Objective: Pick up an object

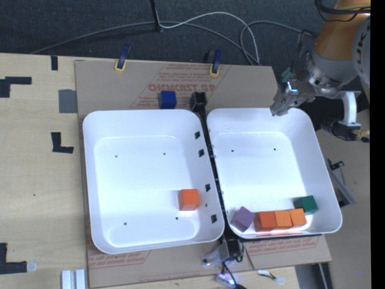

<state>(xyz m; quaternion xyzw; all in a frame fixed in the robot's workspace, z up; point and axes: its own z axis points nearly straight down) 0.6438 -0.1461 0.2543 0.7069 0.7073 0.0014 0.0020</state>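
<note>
While jaws' state cannot be told, left bin (96, 161) one orange cube (189, 199); right bin (319, 155) four blocks.

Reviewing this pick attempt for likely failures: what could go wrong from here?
1. The purple block, orange blocks and green block crowd the right bin's near wall, so a grasp may hit neighbours or the wall.
2. The gripper hovers at the far rim and could clip it when descending.

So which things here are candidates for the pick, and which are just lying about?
Candidates for the pick:
orange cube in the left bin
purple block, orange blocks and green block in the right bin
gripper, over the right bin's far rim

Lying about:
blue cube on the cardboard behind the bins
two clamps
cable
</note>
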